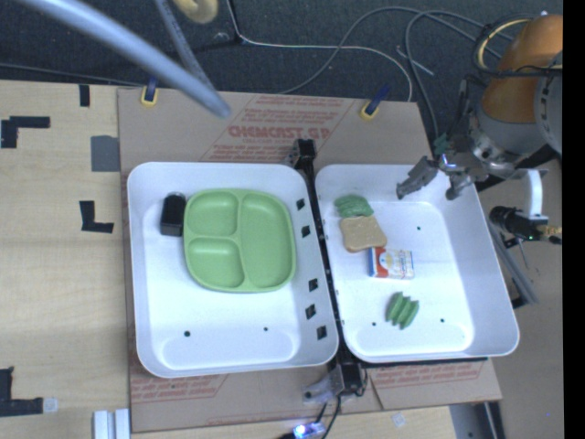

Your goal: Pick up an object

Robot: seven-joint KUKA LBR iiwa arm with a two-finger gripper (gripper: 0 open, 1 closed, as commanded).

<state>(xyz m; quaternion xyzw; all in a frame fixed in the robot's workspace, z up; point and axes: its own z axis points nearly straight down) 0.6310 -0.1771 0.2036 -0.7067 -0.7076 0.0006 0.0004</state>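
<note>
My gripper (pixel 433 183) hangs over the upper right part of the right bin (pixel 462 337), its two fingers spread open with nothing between them. Left of it and lower in the bin lie a green leafy piece (pixel 353 206), a tan slice of bread (pixel 362 234), a small red, white and blue carton (pixel 391 263) and a green pea pod (pixel 401 310). All of these rest on the bin floor, apart from the gripper.
The left bin (pixel 155 337) holds a green divided plate (pixel 240 240) and a small black block (pixel 173 214) at its left side. Cables run across the dark surface behind the bins. The arm's body (pixel 516 90) stands at the right.
</note>
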